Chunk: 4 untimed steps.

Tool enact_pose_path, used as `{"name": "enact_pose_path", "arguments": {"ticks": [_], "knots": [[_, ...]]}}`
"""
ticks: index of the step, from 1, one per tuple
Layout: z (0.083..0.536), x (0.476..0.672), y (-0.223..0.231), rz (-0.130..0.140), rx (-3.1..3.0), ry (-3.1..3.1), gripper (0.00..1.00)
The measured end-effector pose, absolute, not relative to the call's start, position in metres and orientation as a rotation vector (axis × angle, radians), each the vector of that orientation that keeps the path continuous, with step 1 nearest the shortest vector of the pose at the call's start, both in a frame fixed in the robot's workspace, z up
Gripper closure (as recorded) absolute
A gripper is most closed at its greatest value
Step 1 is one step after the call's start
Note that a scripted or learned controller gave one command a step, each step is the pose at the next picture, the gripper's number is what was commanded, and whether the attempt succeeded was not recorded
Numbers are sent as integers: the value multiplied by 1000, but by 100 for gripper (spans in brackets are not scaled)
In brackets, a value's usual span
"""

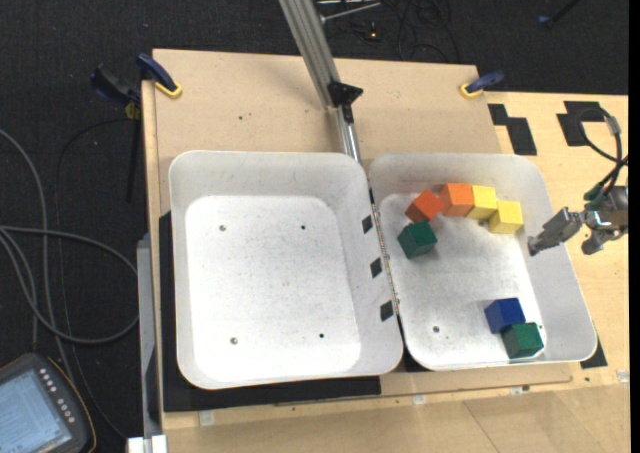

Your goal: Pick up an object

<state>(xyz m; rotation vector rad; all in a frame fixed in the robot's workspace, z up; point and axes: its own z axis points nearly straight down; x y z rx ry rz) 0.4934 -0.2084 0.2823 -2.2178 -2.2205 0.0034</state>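
Two white bins sit side by side on a desk (250, 91). The left bin (190, 241) holds nothing. The right bin (470, 281) holds an arc of orange (428, 205), orange (459, 198) and yellow blocks (495, 209), a green block (416, 239), and a blue block (504, 314) touching another green one (523, 339). The gripper (548, 236) hovers at its right rim.

**One camera watching me from above**

A single fixed camera is looking down on my bench at a slant, from high enough that it is taking in both white bins whole: the left bin (190, 241) is sitting in the middle-left of the frame and the right bin (560, 271) in the middle-right. The wooden bench top (250, 101) is filling the centre, with dark floor showing along the top and left edges. A metal pole (305, 21) is slanting down from the top centre. The view is facing so that my gripper (550, 233) is entering at the right edge.
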Motion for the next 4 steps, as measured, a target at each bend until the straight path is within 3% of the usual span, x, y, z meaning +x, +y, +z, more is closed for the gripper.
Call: {"name": "enact_pose_path", "arguments": {"ticks": [1, 4], "knots": [[284, 494, -208, 1, -2221, -2222, 0], [138, 503, -205, 4, -2218, -2217, 0]]}}
